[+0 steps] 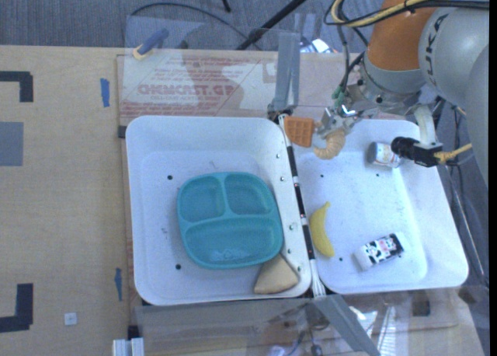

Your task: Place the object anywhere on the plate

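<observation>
Apparently you are still at the pick: the gripper sits low at the right bin's upper-left corner over a tan croissant-like piece, grasp unconfirmed, so next lift and carry left to the teal plate.

The gripper hangs at the right bin's far edge, a waffle just left of it and a shrimp beneath. A can lies right of it; a banana and carton lie nearer the camera. The plate sits in the left bin, well left of the gripper.
</observation>
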### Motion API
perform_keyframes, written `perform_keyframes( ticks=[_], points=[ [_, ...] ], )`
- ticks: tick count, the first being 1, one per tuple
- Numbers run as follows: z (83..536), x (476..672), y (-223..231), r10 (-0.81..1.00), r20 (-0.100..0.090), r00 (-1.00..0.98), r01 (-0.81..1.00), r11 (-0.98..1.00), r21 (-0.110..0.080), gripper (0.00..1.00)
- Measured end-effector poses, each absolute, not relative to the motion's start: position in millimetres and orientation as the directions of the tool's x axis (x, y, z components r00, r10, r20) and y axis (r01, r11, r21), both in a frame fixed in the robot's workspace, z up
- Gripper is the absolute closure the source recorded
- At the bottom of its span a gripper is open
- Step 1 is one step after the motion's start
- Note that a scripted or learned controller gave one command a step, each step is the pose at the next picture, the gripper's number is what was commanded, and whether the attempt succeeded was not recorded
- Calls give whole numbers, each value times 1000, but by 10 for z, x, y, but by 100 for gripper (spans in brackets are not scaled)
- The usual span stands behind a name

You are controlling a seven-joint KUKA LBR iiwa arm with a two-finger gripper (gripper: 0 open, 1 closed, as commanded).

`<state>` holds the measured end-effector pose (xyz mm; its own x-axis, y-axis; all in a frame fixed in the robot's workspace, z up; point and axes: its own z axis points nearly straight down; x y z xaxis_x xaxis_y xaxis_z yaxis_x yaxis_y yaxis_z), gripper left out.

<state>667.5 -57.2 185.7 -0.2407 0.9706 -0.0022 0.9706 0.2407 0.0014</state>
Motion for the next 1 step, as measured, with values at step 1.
perform_keyframes(
  ticks=[1],
  points=[
    [1853,6089,-51,890,1,-455,890,455,0,100]
  ],
)
